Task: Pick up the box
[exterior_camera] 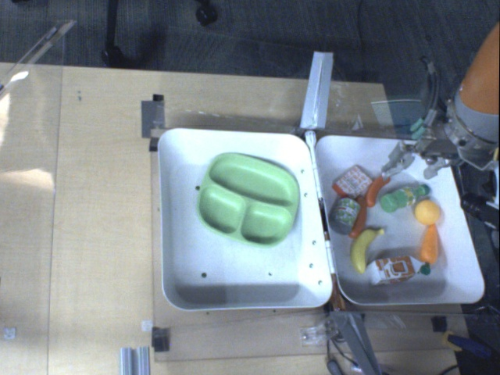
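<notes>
A small red-and-white box [353,180] lies in the upper left of the right bin [469,287]. An orange-and-white carton [393,269] lies on its side near that bin's front wall. My gripper [412,159] hangs over the bin's upper right part, to the right of the small box and just above a green bottle [403,198]. Its fingers are spread open and nothing sits between them. The grey arm with its orange band [483,84] comes in from the right edge.
Around the boxes lie a dark can [344,213], a banana [363,247], a thin orange stick [372,199], a yellow fruit [426,212] and a carrot [430,244]. The left bin [180,280] holds a green sectioned tray [248,198]. A metal post [317,92] stands behind the bins.
</notes>
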`<action>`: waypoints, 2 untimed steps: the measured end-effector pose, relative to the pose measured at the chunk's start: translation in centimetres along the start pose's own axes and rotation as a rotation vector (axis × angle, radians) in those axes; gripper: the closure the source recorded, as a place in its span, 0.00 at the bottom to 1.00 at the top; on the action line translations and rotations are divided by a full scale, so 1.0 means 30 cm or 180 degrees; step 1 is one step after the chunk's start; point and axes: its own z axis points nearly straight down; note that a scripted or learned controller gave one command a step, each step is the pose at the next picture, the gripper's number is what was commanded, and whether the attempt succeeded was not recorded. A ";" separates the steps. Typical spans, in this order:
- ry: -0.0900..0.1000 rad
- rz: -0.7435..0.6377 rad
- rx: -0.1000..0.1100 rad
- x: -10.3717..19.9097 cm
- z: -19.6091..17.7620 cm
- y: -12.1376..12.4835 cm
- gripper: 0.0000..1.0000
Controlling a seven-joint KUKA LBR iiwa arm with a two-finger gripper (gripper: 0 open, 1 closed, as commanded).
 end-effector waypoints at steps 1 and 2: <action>0.0001 -0.0162 0.0005 0.111 0.275 0.170 0.00; 0.0000 -0.0169 -0.0015 0.114 0.236 0.176 1.00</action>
